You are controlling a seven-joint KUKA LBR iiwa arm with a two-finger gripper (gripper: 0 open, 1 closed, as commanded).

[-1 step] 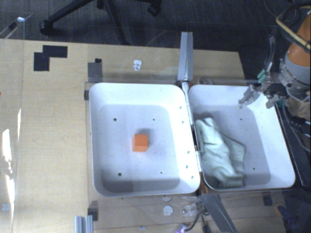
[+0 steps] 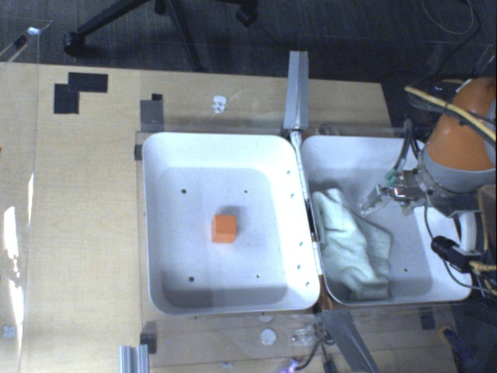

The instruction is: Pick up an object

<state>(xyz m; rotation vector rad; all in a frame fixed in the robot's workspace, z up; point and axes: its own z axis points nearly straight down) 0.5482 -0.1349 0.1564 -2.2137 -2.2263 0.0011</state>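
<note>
A small orange cube (image 2: 224, 228) lies near the middle of the left bin (image 2: 167, 177). A crumpled pale cloth (image 2: 349, 243) fills the left half of the right bin (image 2: 443, 282), against the divider. My gripper (image 2: 378, 196) hangs over the right bin, just above and to the right of the cloth's upper edge. It points left, with the grey arm and its orange band (image 2: 466, 130) behind it. I see nothing held in it.
A grey metal post (image 2: 296, 92) stands at the back between the two bins. Cables (image 2: 458, 255) hang off the arm over the right bin's right side. Black tape marks (image 2: 78, 90) sit on the wooden bench at the far left.
</note>
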